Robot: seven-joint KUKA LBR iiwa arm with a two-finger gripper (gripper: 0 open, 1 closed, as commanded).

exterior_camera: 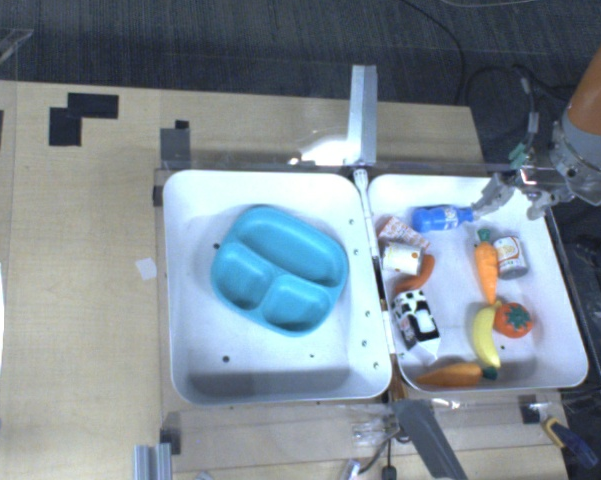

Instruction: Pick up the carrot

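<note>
One carrot lies loose among toys in the right bin; the end effector, fingers spread and empty, hovers near it.

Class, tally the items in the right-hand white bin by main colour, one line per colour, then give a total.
Orange: 4 — toy carrot, tomato-like fruit, sausage, long piece
Blue: 1 — plastic bottle
Yellow: 1 — banana
Other: 4
Total: 10

The scene is lit evenly and brightly from above. Glare is seen on the pale wooden worktop behind the two shallow white bins. Soft shadows are cast inside them, and fine detail is slightly blurred throughout
</note>
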